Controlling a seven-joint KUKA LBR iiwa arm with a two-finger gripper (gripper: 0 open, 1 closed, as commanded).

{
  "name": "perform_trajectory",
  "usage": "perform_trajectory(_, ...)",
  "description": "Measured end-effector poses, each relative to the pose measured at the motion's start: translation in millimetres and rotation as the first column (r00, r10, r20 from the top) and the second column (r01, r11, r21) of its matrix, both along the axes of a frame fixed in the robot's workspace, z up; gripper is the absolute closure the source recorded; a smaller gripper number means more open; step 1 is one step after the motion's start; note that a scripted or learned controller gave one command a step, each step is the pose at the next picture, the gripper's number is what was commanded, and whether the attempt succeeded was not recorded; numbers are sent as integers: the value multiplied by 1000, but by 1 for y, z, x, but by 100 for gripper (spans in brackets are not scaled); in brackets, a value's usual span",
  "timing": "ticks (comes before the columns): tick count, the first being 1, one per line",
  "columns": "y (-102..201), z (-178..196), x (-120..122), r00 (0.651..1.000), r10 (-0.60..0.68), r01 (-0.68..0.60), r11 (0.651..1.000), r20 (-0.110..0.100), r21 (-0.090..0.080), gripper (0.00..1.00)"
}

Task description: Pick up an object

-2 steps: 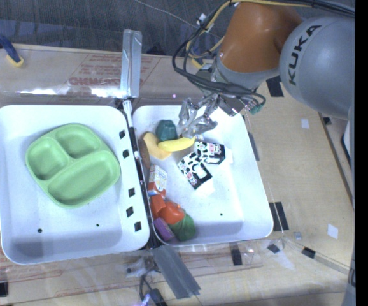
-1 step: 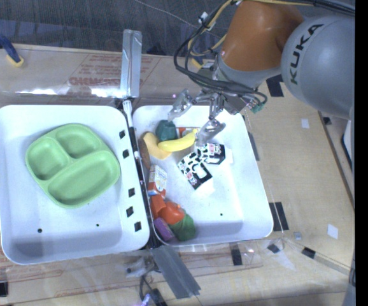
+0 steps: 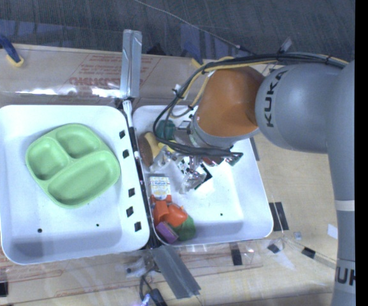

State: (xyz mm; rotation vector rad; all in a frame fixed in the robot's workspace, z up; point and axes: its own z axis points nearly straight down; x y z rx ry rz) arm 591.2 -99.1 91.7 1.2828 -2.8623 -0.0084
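Observation:
My gripper (image 3: 192,173) hangs low over the middle of the right bin (image 3: 251,196), below the orange wrist band. Its metal fingers point down toward the bin floor, and nothing shows between them. To its left lies a small packet with a yellow and white label (image 3: 160,185). Toward the bin's front left corner sits a heap of toy food: an orange piece (image 3: 170,213), a green piece (image 3: 186,231) and a purple piece (image 3: 166,233). A brown wooden item (image 3: 149,146) and a teal round object (image 3: 165,130) lie at the bin's back left, partly hidden by the arm.
The left bin (image 3: 18,228) holds a light green divided plate (image 3: 73,164). A metal bar (image 3: 131,62) stands at the back between the bins. Black cables loop over the wrist. The right bin's right half is bare white floor.

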Motion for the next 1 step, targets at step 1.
perform_trajectory(1,-60,44,3,940,341,-341,940,9,-3,0)
